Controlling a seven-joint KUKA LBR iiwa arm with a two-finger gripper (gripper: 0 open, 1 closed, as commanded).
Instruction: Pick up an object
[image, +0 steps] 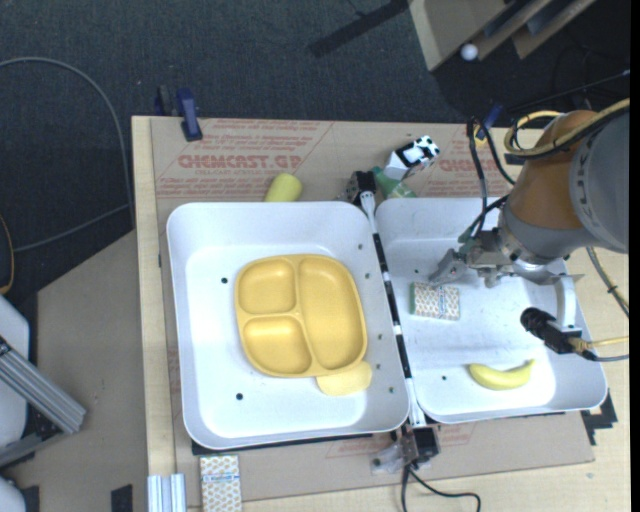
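In the right bin (575, 395) lie a small patterned packet (436, 301), near the bin's left wall, and a yellow banana (502, 374), near the front edge. My gripper (468, 264) hangs over the back half of this bin, just behind and to the right of the packet. Nothing shows in its grasp. The grey arm with its orange band (560, 165) reaches in from the right. The left bin (200, 330) holds a yellow divided plate (300, 313), with a flat yellow piece (345, 380) poking out from under its front edge.
A yellow object (283, 187) and a black-and-white item (413, 157) lie on the cardboard behind the bins. A blue clamp (187, 114) stands at the back left corner. Cables (590, 345) trail over the right bin's right side. A second packet (220, 481) lies in front of the left bin.
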